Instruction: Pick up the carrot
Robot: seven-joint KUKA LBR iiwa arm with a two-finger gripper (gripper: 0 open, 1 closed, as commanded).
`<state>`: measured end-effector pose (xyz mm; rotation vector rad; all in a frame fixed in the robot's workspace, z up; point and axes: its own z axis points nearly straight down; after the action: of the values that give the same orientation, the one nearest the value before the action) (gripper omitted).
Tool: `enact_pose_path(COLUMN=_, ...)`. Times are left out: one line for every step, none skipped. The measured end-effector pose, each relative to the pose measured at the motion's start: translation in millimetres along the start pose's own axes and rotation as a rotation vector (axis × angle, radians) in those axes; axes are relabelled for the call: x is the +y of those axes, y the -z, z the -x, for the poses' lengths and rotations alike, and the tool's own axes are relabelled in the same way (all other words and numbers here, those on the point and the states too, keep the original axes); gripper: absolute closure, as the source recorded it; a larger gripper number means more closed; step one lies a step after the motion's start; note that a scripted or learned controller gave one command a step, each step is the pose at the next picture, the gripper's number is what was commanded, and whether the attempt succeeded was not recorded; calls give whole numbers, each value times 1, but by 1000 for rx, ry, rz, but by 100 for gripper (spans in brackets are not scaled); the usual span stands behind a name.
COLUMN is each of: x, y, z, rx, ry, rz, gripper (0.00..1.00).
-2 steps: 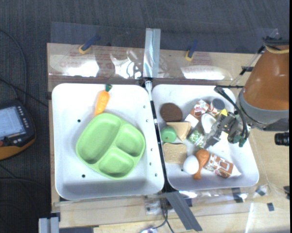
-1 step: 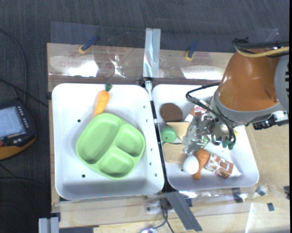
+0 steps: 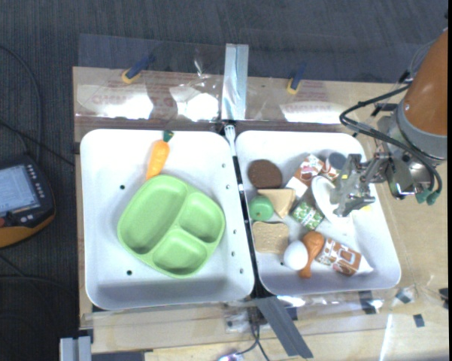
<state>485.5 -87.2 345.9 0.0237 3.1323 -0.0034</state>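
Seen from above at a slant, a wooden bench (image 3: 421,232) carries two shallow white bins side by side. In the left bin (image 3: 105,277), the carrot (image 3: 158,157), orange with a small green top, lies near the far edge, its tip pointing toward a green divided plate (image 3: 173,226) that sits just beside it and takes up the middle of the bin. The right bin (image 3: 376,265) holds a jumble of play food: a brown round disc (image 3: 265,173) at the far left corner, a green ball (image 3: 260,207) beside a tan wedge (image 3: 280,198), a slice of toast (image 3: 269,236), a white egg (image 3: 294,256) touching a drumstick (image 3: 310,248), and several small printed cartons (image 3: 338,256). The grey arm with its orange band (image 3: 432,89) enters from the right, and the gripper (image 3: 352,194) hangs over the right bin's far right part, above a white dish (image 3: 321,194), well apart from the carrot. I cannot tell how the jaws stand; dark metal parts and cables blur together there. A handheld control pendant (image 3: 15,198) rests on the dark floor at left.
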Motion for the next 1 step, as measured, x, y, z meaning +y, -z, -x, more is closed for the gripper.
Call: enact_pose_path(x=57, y=-102, z=-3, rx=12, ry=-379, rz=0, gripper=100)
